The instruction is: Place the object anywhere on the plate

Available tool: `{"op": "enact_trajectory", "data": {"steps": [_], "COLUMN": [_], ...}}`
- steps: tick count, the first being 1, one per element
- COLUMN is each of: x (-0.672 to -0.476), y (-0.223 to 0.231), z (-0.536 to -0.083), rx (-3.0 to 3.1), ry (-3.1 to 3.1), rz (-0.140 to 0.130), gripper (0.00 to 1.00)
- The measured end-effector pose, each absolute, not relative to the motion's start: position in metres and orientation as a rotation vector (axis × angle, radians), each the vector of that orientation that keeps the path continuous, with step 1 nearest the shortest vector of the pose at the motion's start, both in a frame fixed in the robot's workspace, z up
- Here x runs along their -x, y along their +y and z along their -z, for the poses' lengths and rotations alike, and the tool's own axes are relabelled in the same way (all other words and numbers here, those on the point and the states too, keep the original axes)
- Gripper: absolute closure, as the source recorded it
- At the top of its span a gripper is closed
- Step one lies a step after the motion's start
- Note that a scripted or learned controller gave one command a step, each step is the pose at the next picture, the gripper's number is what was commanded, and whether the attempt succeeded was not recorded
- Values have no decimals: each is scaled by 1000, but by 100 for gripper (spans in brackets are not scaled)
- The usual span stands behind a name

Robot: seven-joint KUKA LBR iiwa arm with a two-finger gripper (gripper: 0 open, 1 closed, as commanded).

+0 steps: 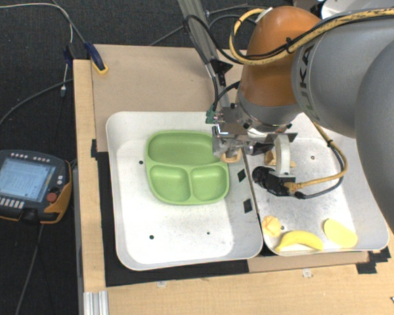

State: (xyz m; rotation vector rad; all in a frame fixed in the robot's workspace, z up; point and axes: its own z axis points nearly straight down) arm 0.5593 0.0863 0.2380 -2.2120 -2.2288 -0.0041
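- Teach pendant [26, 188]: grey and orange casing, lit screen. It lies off the worktop's left edge, on dark floor.
- Worktop [151, 77]: flat tan board, matte.
- Left bin [128, 245]: shallow, white, rounded corners, lightly speckled floor.
- Plate [187, 166]: pale green and smooth, probably plastic, rounded-rectangular. It has three compartments, one wide at the far side and two smaller at the near side. It sits in the left bin's far half, with nothing in its wells.
- Gripper [224, 147]: metal-grey, hanging below the orange wrist band, directly over the plate's right rim. Whether the jaws are parted or closed cannot be told.
- Small tan piece [232, 155]: rounded and too small to identify, probably the task's thing. It shows right at the gripper's tip, beside the plate's right rim. Whether it is gripped is not discernible.
- Deciding relation: the plate's wells lie to the left of the tip, so release calls for a short leftward shift. Dropped here, the piece could catch the rim and fall outside.
- Right bin [354, 189]: white, matching the left one and touching it.
- Pale chunk [271, 225], banana [301, 241] and yellow slice [340, 233]: smooth toy-like fruit along the right bin's near edge, well apart from the gripper.
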Motion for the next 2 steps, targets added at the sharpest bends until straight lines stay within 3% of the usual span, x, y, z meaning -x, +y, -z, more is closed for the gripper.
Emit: {"op": "enact_trajectory", "data": {"steps": [1,2], "x": [-553,-553], "y": [132,129], "z": [-234,-235], "rx": [2213,2220], "ry": [-2227,-2222], "rz": [1,1], "gripper": [100,0]}}
